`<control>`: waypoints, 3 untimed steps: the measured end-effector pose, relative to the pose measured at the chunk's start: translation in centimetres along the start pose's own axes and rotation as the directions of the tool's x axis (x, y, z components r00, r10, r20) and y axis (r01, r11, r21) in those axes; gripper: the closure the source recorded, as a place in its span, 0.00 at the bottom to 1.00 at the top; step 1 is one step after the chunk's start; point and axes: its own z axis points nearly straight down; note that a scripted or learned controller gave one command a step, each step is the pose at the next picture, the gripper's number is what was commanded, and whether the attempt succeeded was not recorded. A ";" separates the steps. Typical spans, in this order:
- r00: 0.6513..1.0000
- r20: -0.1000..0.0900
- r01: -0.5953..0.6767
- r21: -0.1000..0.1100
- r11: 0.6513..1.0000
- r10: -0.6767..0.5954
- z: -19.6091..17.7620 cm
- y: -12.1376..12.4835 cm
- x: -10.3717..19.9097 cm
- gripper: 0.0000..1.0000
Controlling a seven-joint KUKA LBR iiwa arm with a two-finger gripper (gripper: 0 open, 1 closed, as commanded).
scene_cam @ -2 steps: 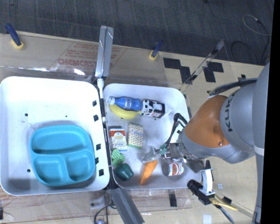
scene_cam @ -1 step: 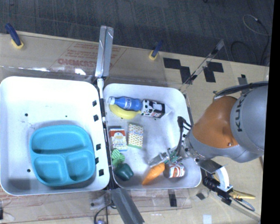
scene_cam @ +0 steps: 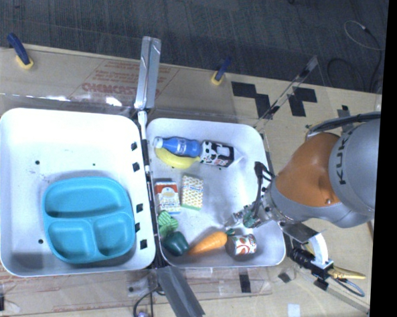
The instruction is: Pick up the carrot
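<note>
Hand [scene_cam: 243, 219] low, just above carrot [scene_cam: 209, 243]

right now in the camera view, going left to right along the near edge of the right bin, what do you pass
green vegetable → carrot → small can

Orange carrot [scene_cam: 209, 242]; blue tray [scene_cam: 87, 218]; yellow banana [scene_cam: 175, 160].
</note>
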 end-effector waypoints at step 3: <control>0.826 0.003 0.563 0.010 0.826 -0.563 0.9 4.1 8.5 0.00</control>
